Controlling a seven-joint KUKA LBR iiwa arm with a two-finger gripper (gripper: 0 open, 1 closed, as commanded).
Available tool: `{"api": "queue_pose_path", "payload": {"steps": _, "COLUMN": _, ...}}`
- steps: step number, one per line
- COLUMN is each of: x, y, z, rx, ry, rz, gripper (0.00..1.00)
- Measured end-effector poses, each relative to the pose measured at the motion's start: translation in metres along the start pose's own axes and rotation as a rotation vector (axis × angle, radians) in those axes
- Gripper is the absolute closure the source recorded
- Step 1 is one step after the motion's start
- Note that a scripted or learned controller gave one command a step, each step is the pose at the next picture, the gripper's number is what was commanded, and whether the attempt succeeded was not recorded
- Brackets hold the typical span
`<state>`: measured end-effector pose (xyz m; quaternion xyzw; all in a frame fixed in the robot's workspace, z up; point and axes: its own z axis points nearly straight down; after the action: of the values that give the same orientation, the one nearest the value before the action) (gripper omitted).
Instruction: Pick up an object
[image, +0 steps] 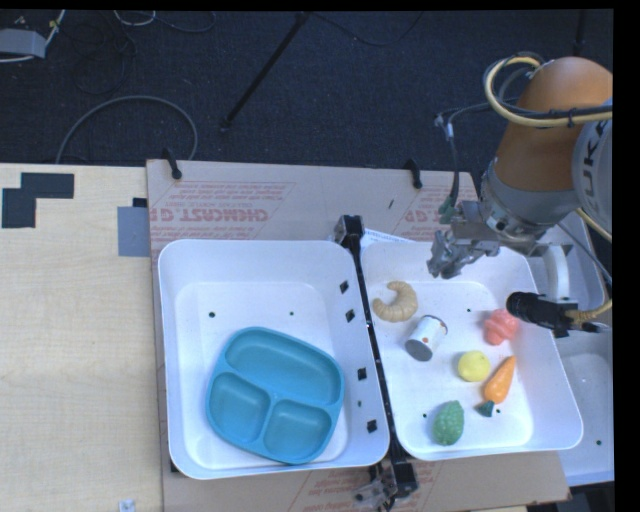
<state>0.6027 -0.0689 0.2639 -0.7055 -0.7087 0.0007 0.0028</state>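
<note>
Croissant (396, 301) nearest pick, far end of right bin (555, 425) | gripper (447, 258) above bin's far edge, nothing in it, can't tell if spread | can (426, 336), lemon (474, 365), carrot (500, 380) loose | you've no grasp yet; descent, pinch, lift left

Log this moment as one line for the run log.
task: pick up an object | gripper: above right bin far edge, nothing seen held | nearest: croissant | left bin: blue tray
</note>
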Motion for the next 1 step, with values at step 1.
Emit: {"api": "queue_pose_path", "payload": {"steps": 1, "x": 0.0559, "y": -0.0091, "z": -0.0014, "rx": -0.001, "ry": 0.000, "rz": 0.000, "gripper": 1.00}}
